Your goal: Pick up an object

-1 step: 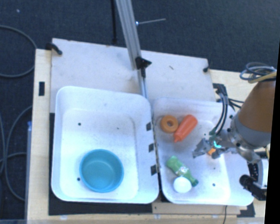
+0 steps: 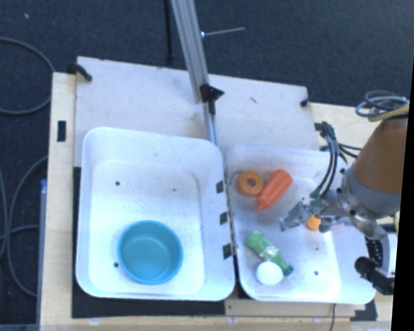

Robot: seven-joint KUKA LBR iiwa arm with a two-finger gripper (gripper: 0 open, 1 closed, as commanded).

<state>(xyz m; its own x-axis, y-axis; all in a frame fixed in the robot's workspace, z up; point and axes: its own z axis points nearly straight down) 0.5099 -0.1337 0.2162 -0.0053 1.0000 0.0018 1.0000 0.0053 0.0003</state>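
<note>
A small orange piece (image 2: pixel 314 223) sits in the right bin (image 2: pixel 326 283), right at the tip of the gripper (image 2: pixel 304 219). It appears to lie between the gripper's fingers, but the view is too coarse to say whether they are clamped on it or merely around it, so the gripper's state cannot be told. The gripper hangs low over the middle of the right bin, reaching in from the arm (image 2: pixel 380 162), whose orange band and grey wrist fill the right side above the bin's right rim.

To the left of the gripper, an orange carrot (image 2: pixel 274 189) lies at a slant in the upper part of the bin, its thick end up and to the right. Just beside it on the left, touching or nearly so, is a tan ring (image 2: pixel 249 183) lying flat. Nearer the front of the bin lies a green bottle (image 2: pixel 268 252) on its side, and a white ball (image 2: pixel 269 273) rests against its lower end.

The left bin (image 2: pixel 107 152) stands edge to edge with the right one and holds a blue bowl (image 2: pixel 150 252), upright, near its front.

Both bins rest on the counter (image 2: pixel 141 90). A metal rail (image 2: pixel 190 41) runs down from the top to the gap between the bins.
</note>
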